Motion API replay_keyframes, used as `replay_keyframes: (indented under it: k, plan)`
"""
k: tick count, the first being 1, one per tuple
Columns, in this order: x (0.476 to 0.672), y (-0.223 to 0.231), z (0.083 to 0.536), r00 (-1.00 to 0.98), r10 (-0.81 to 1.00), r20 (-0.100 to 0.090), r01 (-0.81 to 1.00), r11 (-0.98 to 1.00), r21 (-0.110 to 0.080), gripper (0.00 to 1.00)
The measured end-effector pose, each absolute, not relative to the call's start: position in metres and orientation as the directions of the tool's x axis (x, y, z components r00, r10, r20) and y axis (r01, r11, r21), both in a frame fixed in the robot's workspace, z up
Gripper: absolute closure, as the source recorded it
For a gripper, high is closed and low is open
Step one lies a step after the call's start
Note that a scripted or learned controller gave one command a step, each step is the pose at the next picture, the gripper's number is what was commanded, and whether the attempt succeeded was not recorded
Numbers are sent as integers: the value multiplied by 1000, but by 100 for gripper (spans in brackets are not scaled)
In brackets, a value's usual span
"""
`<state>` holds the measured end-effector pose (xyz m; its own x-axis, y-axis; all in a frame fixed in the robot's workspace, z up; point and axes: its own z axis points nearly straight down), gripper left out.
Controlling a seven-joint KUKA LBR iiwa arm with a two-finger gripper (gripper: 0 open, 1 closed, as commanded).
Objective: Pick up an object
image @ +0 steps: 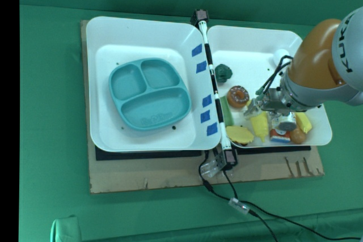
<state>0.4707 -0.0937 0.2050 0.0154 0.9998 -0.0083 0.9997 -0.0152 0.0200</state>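
The end effector sits low in the right bin, lower right of the frame; I cannot tell its grip. Just under it, the yellow toy looks light and smooth; grab its narrow sides

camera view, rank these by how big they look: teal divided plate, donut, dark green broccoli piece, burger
1. teal divided plate, by far the largest
2. burger and donut, which look about alike, so they are not ranked against each other
3. dark green broccoli piece, the smallest
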Motion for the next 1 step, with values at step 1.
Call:
replay_keyframes:
  k: [1]
  plan:
    - [471,-94,205,15,1000,-8,1000,-15,20,0]
